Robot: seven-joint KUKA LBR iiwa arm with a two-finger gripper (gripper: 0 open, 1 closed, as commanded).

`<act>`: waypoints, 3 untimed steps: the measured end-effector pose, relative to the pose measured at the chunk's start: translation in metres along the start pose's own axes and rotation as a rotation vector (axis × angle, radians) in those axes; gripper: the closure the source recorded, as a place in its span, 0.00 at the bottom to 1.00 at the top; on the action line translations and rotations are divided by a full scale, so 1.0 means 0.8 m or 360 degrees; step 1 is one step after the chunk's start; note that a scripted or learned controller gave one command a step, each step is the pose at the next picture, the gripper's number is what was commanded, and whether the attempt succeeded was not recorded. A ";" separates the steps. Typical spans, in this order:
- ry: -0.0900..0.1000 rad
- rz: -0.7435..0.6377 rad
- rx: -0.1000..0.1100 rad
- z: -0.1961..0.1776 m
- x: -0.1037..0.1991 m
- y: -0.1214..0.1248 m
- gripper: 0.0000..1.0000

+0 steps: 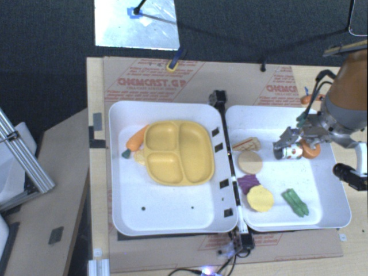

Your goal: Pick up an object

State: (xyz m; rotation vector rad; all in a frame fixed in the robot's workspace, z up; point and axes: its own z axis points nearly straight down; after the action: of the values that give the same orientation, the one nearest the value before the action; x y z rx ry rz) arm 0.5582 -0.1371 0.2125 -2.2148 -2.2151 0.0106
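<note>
The end effector [289,148] is hovering low over the right bin [339,211], likely lining up a grasp; fingers' state unclear. A tan disc [250,162] is lying just beside it.

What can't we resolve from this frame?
- Pincer, camera view: open or shut unclear; too small, seen from above.
- Small white-and-orange object beside it: blurred, partly hidden by the pincer.
- Orange toy carrot: partly covered by the yellow divided plate.
</note>
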 end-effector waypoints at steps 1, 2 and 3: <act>-0.0003 -0.0004 -0.0019 -0.008 0.000 0.003 0.00; -0.0002 -0.0002 -0.0017 0.045 0.006 0.002 0.00; -0.0001 -0.0004 -0.0013 0.118 0.016 0.008 0.00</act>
State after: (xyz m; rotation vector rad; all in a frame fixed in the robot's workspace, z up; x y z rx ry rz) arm 0.5632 -0.1238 0.1181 -2.2164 -2.2219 0.0021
